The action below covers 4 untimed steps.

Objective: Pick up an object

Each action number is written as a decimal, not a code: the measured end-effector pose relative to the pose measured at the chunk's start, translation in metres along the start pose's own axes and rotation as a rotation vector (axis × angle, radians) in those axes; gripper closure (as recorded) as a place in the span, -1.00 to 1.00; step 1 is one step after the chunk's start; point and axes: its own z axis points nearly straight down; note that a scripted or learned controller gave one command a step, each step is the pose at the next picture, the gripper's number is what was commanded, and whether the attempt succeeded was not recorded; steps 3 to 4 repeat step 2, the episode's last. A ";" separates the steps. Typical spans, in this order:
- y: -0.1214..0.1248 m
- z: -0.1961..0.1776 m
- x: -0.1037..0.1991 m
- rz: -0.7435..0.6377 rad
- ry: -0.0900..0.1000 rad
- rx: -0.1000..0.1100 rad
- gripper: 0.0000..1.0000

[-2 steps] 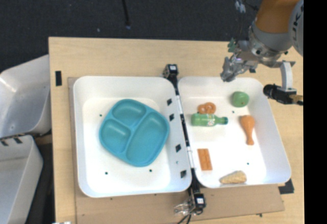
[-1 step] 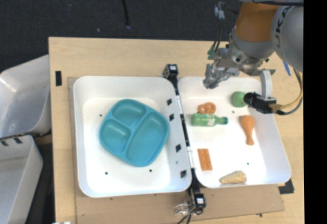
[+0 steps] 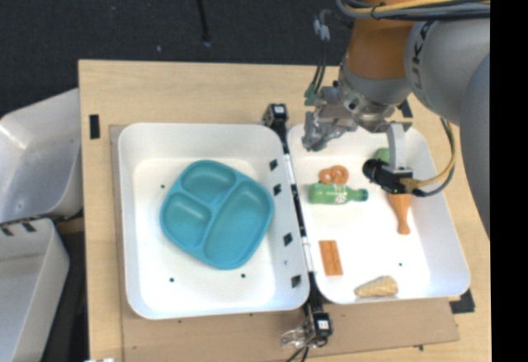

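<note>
Gripper [image 3: 318, 136] sits at the right white bin's [image 3: 437, 253] back-left corner; can't tell fingers' state. Risk: clipping the wall, missing the green plastic bottle [image 3: 337, 195].

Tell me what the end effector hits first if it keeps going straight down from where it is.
Likely the bare white floor of the right bin; the end effector points down near its far-left corner. Depth is unclear; the pretzel lies just nearer.

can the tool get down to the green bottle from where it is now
Probably yes. The green bottle lies flat in the right bin with bare floor around it, and the tool hangs just above and left of it.
</note>
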 end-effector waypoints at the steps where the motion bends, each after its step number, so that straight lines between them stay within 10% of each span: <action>1: -0.011 0.014 0.048 -0.001 0.000 0.000 1.00; 2: -0.028 0.022 0.101 -0.001 0.001 0.000 1.00; 4: -0.028 0.022 0.101 -0.001 0.001 0.000 1.00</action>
